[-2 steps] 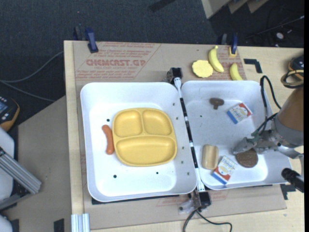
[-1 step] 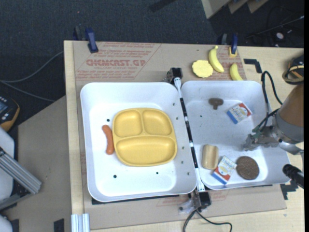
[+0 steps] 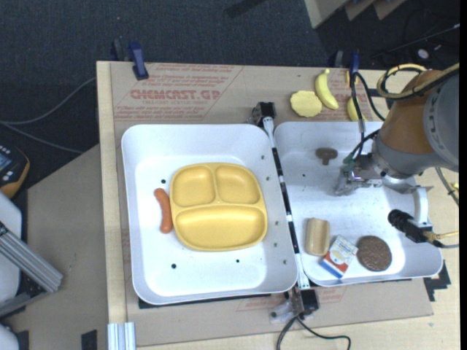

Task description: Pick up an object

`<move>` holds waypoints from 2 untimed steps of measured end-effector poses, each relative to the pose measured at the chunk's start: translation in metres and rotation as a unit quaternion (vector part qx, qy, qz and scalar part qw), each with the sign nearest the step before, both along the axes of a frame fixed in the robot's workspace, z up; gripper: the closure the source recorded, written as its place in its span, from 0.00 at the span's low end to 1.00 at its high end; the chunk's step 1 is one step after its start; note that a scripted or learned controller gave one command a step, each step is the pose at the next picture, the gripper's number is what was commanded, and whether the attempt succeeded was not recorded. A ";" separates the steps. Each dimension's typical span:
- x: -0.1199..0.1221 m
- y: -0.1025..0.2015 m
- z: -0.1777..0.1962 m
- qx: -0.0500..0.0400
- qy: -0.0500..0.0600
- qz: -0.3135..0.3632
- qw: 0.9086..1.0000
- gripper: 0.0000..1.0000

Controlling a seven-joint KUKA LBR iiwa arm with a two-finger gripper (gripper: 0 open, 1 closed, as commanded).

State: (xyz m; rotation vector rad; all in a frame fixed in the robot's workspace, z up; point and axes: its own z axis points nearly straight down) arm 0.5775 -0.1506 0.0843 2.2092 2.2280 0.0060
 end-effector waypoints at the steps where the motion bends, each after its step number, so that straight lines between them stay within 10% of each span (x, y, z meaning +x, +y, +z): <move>1: -0.004 -0.004 0.000 0.000 0.003 -0.004 1.000 0.00; 2: 0.090 0.033 0.001 -0.001 0.008 -0.002 1.000 0.00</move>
